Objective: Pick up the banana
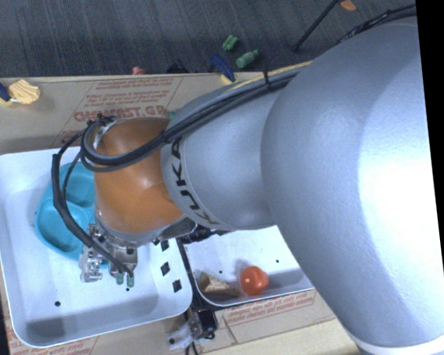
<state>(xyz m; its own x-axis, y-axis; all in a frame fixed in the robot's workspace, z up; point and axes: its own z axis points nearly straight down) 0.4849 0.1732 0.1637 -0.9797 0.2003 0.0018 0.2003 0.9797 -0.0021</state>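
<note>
Below, cardboard-topped bench (130,92), two white bins (15,234), dark carpeted floor (72,31)

Teal obj (57,218) in left bin (17,257); tomato (253,280) right bin (282,262).

I count two white bins: one on the left (15,234), one on the right (254,297). The left bin holds one blue thing (53,222). The right bin holds one red ball-like thing (254,280) and one brown thing (216,285).
</note>
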